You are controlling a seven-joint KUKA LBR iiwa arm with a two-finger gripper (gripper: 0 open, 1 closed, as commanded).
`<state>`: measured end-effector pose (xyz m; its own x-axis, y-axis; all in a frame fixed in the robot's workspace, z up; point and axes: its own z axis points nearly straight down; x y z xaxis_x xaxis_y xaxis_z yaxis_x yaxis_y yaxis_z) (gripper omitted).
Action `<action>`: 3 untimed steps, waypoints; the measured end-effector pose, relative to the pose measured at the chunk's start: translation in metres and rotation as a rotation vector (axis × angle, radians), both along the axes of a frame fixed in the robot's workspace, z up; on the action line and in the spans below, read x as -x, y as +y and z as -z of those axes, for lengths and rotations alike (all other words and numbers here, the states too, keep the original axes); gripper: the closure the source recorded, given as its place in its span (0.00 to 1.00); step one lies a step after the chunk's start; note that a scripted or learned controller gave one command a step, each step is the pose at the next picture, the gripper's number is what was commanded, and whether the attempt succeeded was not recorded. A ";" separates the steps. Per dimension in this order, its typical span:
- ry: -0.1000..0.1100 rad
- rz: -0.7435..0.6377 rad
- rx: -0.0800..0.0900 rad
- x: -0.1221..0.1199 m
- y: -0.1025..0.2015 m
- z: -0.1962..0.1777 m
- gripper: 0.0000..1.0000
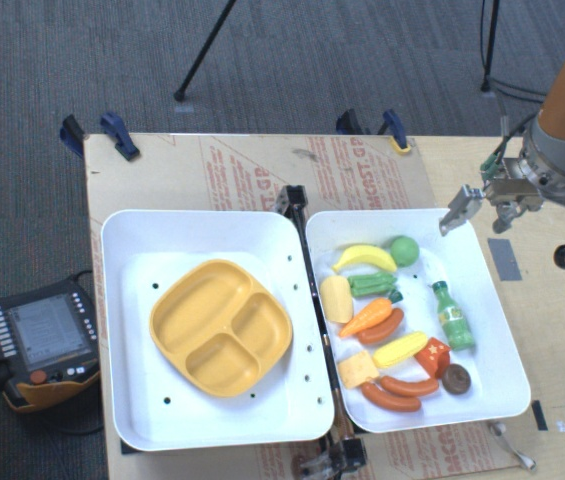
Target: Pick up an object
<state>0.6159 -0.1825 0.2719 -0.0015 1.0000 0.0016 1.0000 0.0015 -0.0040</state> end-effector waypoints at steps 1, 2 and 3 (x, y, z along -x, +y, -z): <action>0.002 -0.082 -0.002 0.027 -0.030 0.139 0.00; -0.002 -0.568 -0.003 0.056 -0.030 0.186 0.00; -0.002 -0.563 -0.004 0.055 -0.030 0.177 1.00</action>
<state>0.5608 -0.2126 0.0949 -0.5354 0.8446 0.0054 0.8446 0.5354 -0.0014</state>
